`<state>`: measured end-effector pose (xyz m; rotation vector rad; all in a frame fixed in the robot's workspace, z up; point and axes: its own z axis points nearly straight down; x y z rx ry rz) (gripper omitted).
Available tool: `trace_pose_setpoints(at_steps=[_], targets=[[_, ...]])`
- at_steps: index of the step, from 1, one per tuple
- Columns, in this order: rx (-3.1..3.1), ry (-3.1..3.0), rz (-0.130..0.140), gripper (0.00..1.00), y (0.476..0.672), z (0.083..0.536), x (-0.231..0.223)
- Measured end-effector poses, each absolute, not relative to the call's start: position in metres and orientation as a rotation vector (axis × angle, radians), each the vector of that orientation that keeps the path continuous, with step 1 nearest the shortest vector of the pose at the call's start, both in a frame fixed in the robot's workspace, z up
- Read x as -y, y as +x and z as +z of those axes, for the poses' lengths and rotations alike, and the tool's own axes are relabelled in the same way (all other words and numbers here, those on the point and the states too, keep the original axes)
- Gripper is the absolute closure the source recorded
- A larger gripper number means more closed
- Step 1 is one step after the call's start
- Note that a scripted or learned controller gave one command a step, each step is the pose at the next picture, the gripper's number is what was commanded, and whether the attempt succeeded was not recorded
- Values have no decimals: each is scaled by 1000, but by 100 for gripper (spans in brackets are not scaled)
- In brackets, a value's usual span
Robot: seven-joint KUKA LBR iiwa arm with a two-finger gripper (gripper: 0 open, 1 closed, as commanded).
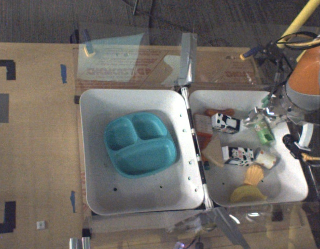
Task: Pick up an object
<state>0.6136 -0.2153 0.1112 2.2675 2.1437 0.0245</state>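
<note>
At the near edge of the right bin (300, 188) lay a yellow, flattish object (246, 193), and just beyond it a tan brush-like piece (254, 175). Next in depth was a black-and-white cow figure (241, 155) lying on its side, with a pale rounded object (267, 160) touching its right end and a brown wedge-shaped block (214, 152) to its left. Farther back stood a second black-and-white cow figure (225, 122), with a small orange item (222, 111) behind it. The gripper (264, 119) hung over the bin's far right part. A translucent green bottle (264, 134) lay directly at the fingertips, tilted; whether the fingers were clamped on it or merely above it could not be determined. The left bin (92, 154) contained a teal divided plate (140, 144), lying flat near its centre.
</note>
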Motion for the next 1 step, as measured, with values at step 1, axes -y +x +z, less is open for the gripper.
trace_pose_setpoints(at_steps=[1], targets=[[-2127, 2308, 23, 0, 623, 91, 211]])
